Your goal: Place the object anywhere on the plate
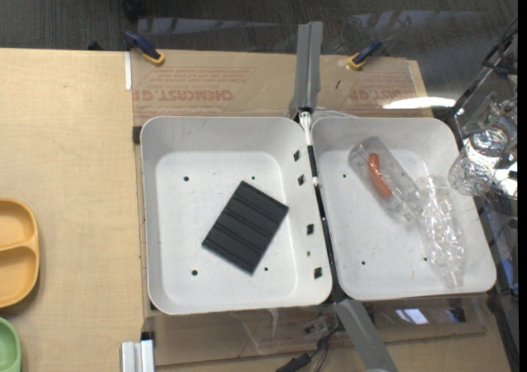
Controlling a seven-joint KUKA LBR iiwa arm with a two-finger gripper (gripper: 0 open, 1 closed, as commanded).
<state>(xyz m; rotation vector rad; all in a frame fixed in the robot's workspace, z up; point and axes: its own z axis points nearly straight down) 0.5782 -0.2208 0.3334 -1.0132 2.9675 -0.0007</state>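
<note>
Object location comes first: we identify it as the small orange, sausage-shaped item lying in the right bin, toward that bin's far half. It lies at a slant and appears to be enclosed in clear wrapping, which trails off toward the bin's near right corner. The only flat piece we see in either bin is the black ribbed slab, so we take it as the plate. It lies turned at an angle on the floor of the left bin, well apart from the object, with the two bin walls between them.

The pincer sits at the right edge of the right bin, near the object but not touching it. It reads as a shiny, crumpled mass, and we cannot tell whether it is wide or narrow. Nothing shows the object in its grasp.

We judge the step in hand to be the approach before pickup; no transfer has begun. The next move calls for the following:
- Bring the pincer over the orange body rather than the loose wrapping, which may slip or bunch.
- Line it up across the object's short axis.
- Lift high enough to clear both bin walls before crossing to the slab.

On the bench to the left, a yellow divided tray stands clear of this work.
</note>
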